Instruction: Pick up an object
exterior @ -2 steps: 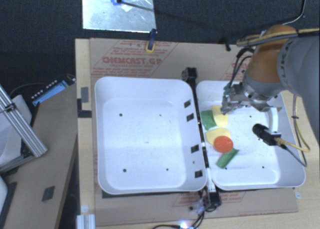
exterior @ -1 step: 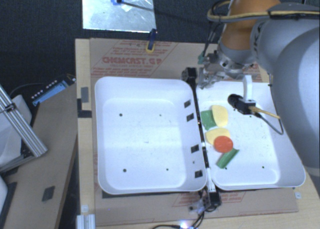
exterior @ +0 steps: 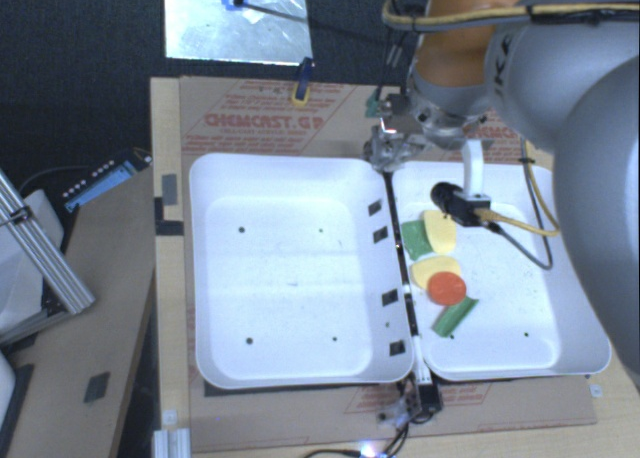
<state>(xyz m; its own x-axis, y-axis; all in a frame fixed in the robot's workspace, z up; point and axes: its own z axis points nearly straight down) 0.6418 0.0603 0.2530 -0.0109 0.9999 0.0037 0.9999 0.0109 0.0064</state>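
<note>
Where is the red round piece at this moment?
The red round piece lies in the right bin, near the divider, overlapping the yellow disc, just above the green stick.

Red print runs across the brown cardboard sheet [exterior: 250,111] lying under the two white bins, along its far edge. The large line reads roughly "CHEMCAST GP", with a smaller line above it too fine to read. More red lettering shows on the cardboard's near edge, too blurred to make out.

Glossy white plastic bins [exterior: 290,276], printed brown cardboard underlay [exterior: 260,116], crinkled shiny foil sheet [exterior: 235,1], smooth grey arm casing [exterior: 570,66]
</note>
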